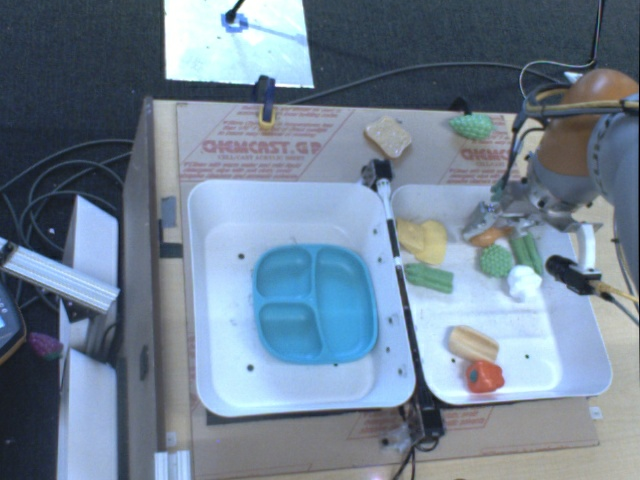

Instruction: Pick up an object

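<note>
Toy food litters the right bin [590, 363]; fingers [490, 216] state unclear; bench [300, 148] on dark carpet [80, 48].

You have open floor along the right bin's [585, 368] near edge, past the bread roll [472, 343] and red pepper [484, 376]. Toys crowd its far half around the gripper [497, 218]: yellow piece [424, 239], green bean [428, 278], broccoli [494, 260].

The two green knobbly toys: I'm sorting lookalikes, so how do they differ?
The green toy on the cardboard lies outside the bins, clear of other items; the green toy in the right bin sits among other items, near the gripper. Both look green and bumpy.
</note>
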`<control>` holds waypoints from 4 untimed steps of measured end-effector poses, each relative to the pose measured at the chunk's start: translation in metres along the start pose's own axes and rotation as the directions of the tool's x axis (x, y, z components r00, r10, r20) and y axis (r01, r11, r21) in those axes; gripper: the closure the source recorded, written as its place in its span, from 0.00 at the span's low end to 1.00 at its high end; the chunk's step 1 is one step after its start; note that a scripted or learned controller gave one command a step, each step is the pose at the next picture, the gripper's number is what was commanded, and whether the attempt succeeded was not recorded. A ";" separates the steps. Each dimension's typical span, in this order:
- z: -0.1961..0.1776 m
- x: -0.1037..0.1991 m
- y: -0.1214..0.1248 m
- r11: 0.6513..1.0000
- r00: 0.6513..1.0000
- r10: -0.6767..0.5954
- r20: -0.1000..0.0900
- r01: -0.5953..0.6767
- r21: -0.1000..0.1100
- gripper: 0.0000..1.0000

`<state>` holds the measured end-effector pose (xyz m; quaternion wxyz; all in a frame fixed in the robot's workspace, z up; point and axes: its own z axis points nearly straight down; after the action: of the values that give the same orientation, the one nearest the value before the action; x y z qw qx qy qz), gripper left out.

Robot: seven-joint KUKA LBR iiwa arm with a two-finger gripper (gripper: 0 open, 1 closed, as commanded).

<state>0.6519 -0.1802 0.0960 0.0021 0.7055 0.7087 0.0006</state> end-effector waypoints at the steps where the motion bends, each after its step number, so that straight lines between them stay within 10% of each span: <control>1: -0.009 0.002 -0.002 1.000 1.000 0.000 -0.009 0.001 0.017 1.00; 2: -0.005 0.055 0.014 1.000 1.000 0.006 -0.002 -0.006 0.024 1.00; 3: -0.091 0.117 -0.044 1.000 1.000 -0.001 -0.002 0.001 -0.002 1.00; 4: -0.089 0.116 -0.045 1.000 1.000 0.001 -0.002 -0.001 0.002 0.00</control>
<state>0.6064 -0.0639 0.1848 0.0007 0.7060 0.7082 0.0008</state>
